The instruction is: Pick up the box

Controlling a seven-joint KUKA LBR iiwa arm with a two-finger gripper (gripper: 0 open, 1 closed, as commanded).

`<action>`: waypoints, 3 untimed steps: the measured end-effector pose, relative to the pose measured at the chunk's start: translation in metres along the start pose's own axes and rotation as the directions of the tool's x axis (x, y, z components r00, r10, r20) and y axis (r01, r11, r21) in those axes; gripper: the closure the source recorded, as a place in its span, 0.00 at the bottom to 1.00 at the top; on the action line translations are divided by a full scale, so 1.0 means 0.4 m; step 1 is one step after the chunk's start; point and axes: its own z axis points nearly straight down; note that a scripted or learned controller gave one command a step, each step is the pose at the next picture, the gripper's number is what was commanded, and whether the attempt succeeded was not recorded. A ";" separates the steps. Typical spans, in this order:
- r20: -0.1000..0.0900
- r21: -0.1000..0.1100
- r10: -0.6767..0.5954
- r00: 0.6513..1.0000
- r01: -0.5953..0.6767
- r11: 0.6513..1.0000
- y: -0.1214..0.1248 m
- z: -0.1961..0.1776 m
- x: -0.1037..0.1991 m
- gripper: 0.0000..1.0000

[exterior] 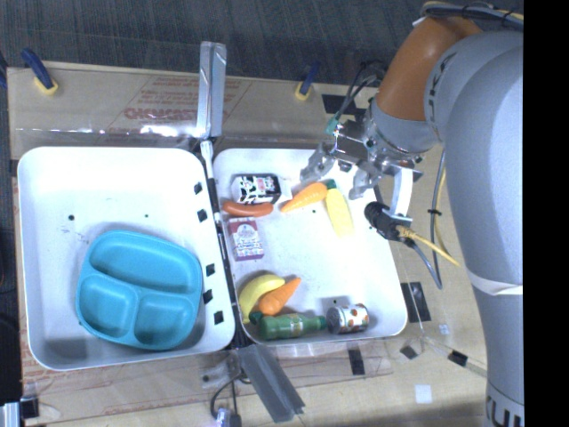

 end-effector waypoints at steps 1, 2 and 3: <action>-0.001 0.000 0.021 1.000 -0.021 1.000 -0.162 0.352 -0.130 0.00; -0.001 0.001 -0.014 1.000 0.014 1.000 -0.243 0.353 -0.007 0.00; -0.002 -0.004 0.136 0.991 -0.136 0.991 -0.231 -0.134 -0.108 0.00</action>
